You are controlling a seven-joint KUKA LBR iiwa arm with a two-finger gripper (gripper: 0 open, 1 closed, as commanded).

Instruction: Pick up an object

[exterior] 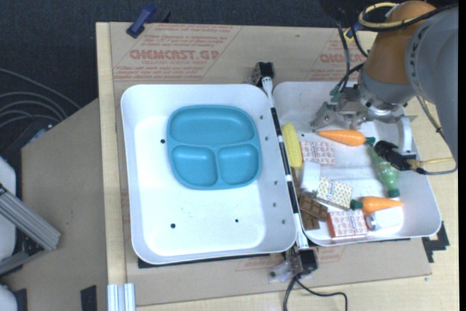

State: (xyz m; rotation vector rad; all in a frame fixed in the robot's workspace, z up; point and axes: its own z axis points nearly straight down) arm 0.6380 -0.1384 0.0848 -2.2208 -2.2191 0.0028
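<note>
While the grey two-finger gripper (336, 115) hangs at the right white bin's (429, 194) far edge — finger state unreadable — centre it over the orange plastic carrot (342, 136) before descending.

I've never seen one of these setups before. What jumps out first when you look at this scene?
Most striking is the blue divided plate lying alone in the left white bin. Next comes the right bin, crowded with toy food: a yellow corn cob along its left wall and two orange carrots, one near the top and one near the bottom. Over that bin's top right corner hangs the grey arm with its orange band.
</note>
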